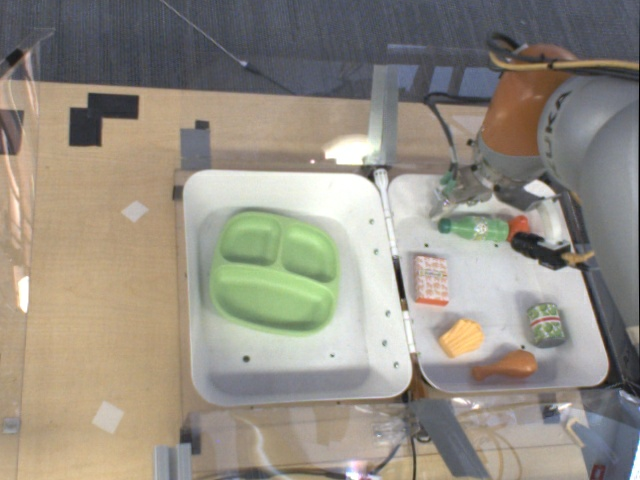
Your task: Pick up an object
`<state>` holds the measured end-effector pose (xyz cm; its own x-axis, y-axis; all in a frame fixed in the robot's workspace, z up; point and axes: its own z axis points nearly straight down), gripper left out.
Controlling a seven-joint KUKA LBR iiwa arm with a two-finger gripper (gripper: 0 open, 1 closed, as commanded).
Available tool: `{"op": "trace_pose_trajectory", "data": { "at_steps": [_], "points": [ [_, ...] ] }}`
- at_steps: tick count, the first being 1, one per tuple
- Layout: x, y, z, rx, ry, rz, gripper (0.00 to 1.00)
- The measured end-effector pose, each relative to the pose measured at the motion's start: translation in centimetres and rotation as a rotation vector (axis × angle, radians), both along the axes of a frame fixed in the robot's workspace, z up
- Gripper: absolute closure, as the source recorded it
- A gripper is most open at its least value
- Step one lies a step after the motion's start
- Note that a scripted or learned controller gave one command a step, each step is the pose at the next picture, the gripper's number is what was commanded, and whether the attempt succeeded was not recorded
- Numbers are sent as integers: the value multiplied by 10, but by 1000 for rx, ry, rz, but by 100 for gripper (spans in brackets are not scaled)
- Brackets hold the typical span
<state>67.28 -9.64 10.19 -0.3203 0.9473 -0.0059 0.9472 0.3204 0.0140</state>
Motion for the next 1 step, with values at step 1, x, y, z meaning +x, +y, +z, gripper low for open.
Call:
{"op": "trace_pose_trajectory", "data": {
  "at_steps": [1],
  "points": [
    [-34, 63, 86, 2, 7, -40, 100]
  ]
}}
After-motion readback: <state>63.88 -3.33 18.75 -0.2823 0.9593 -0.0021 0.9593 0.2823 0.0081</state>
